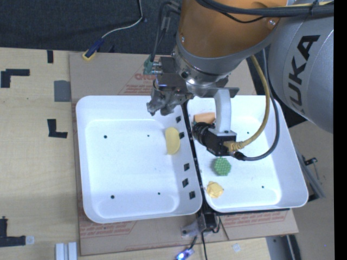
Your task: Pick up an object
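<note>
Though I cannot tell my gripper's [162, 104] state, the yellow piece [172, 141] lies just below it, long axis pointing away.

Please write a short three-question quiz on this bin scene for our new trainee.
1. True or false: the pale yellow piece lies in the left bin.
2. How many loose items lie in the right bin?
3. What lies nearest the end effector? A) green ball B) pale yellow piece C) yellow lump

Key: 1 true. 2 three: orange piece, green ball, yellow lump. 3 B.
</note>
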You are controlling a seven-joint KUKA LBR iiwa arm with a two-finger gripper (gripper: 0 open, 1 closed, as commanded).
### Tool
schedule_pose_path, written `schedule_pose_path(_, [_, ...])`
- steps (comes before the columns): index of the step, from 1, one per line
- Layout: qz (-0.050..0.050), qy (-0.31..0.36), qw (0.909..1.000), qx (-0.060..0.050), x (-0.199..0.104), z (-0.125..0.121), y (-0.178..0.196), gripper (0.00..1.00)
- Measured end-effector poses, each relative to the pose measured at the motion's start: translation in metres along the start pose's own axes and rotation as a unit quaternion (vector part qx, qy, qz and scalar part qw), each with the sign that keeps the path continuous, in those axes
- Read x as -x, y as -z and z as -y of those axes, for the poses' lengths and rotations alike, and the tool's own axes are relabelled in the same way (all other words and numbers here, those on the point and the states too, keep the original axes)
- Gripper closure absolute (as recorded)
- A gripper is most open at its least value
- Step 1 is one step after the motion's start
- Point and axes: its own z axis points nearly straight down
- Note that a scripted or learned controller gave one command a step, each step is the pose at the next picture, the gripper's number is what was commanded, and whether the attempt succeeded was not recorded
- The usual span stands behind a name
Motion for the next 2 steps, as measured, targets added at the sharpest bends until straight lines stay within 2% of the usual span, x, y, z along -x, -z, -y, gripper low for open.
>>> schedule_pose_path(1, [0.007,-0.001,0.9998,-0.017,-0.026,0.02,-0.164,1.0])
schedule_pose_path(2, [0.004,-0.001,0.9999,-0.01,-0.026,0.017,-0.146,1.0])
